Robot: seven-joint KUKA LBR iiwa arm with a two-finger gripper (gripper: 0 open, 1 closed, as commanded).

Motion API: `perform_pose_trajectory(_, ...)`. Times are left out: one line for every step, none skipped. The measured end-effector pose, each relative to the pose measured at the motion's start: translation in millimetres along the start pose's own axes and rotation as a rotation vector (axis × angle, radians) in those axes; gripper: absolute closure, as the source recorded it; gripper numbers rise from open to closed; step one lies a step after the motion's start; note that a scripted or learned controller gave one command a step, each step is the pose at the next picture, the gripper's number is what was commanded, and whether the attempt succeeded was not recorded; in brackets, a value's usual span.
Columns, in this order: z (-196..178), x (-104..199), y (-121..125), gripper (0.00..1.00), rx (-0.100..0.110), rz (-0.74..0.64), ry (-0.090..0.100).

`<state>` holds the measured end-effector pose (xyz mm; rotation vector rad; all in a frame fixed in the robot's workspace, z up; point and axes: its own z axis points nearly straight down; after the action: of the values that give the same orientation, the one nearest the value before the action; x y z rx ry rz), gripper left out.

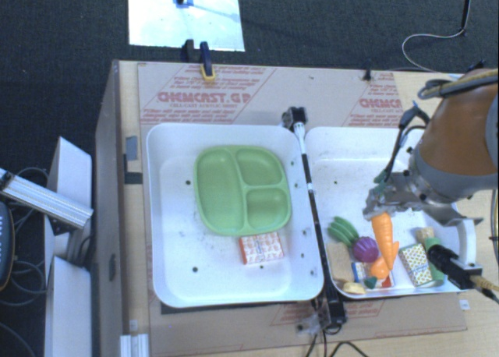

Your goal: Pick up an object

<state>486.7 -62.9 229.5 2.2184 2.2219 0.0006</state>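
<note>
The gripper (380,206) is hanging over the right bin (343,162), its tip just at the carrot's (383,240) upper end; whether it is open or closed cannot be told. The carrot is lying among toys crowded along the bin's near edge: a green pod (342,230), a purple ball (365,249) and a box (416,263). The bin's far half is lying bare. In the left bin (175,192), a green tray (241,189) is sitting with a red packet (261,247) just beside it.
</note>
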Motion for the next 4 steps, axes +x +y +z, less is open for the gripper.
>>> perform_pose_trajectory(-3,-13,0,1.0,0.0,0.001,0.0)
perform_pose_trajectory(-23,29,1,1.0,-0.001,-0.003,0.002)
perform_pose_trajectory(-16,-25,0,1.0,0.0,0.001,0.0)
perform_pose_trajectory(-9,-23,0,1.0,0.001,0.0,0.001)
